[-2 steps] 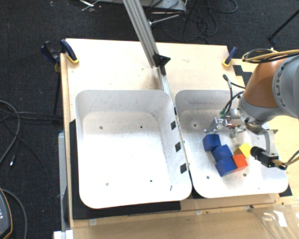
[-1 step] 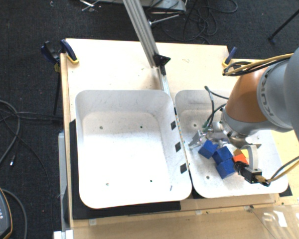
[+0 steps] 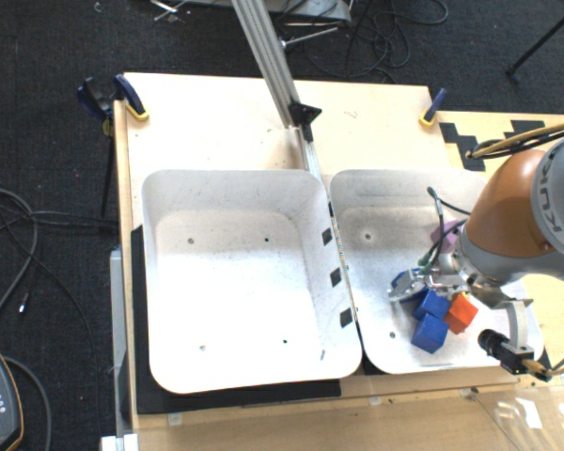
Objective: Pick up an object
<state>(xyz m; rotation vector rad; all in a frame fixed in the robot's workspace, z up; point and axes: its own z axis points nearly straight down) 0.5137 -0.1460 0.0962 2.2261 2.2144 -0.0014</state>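
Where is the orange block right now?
In the camera view the orange block lies in the right bin, near its lower right corner, just right of the blue blocks and under the arm's wrist.

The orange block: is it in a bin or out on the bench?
In: the orange block lies inside the right bin, beside blue blocks.

Bins (image 3: 235,280): white plastic, matt, speckled with dark scuffs; the one under the gripper (image 3: 415,287) looks the same as its neighbour.
Bench (image 3: 216,120): pale wood, smooth, dull.
Blocks just beside the gripper: blue (image 3: 430,332) and orange (image 3: 462,313), matt, plastic or foam, cannot tell which.
Arm (image 3: 522,219): orange band glossy, grey shell smooth.
Gripper: bare metal, shiny.
Rail (image 3: 263,45) beyond the bins: ribbed grey metal.
Floor (image 3: 47,45): dark, rough carpet.
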